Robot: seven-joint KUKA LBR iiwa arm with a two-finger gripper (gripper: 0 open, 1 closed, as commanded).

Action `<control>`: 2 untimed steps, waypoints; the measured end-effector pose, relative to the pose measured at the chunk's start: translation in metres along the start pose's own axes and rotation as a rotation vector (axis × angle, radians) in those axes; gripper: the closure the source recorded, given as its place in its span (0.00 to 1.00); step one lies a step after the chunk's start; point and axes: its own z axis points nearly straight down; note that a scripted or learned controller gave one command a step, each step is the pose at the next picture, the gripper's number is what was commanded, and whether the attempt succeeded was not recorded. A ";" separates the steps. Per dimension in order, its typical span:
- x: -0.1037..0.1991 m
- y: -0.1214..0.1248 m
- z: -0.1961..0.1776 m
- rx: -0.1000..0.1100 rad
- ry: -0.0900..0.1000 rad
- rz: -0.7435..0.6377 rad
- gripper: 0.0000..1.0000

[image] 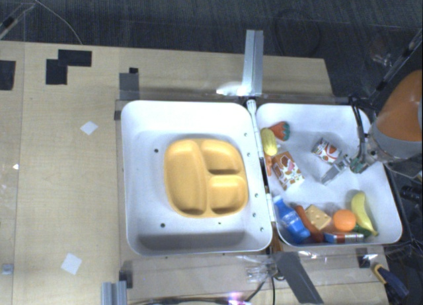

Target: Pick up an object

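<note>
The right bin (377, 185) holds several toy objects. A red strawberry (281, 129) and a yellow piece (268, 142) lie by its left wall, with a printed snack box (287, 169) just below them. A small can (325, 150) lies near the middle. Along the front edge sit a blue item (290, 221), a tan block (318, 218), an orange (344, 220) and a banana (361, 210). My gripper (332, 172) hangs low over the middle of this bin, just below the can and right of the snack box. Nothing is visibly held in it.
The left bin (142, 165) holds a yellow divided tray (203, 177). A metal post (254, 59) stands at the back between the bins. The arm's orange band (402, 112) reaches over the right bin's right wall. A cable (360, 125) runs down to the wrist.
</note>
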 end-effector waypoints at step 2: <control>0.041 -0.066 -0.040 0.005 0.005 0.469 0.00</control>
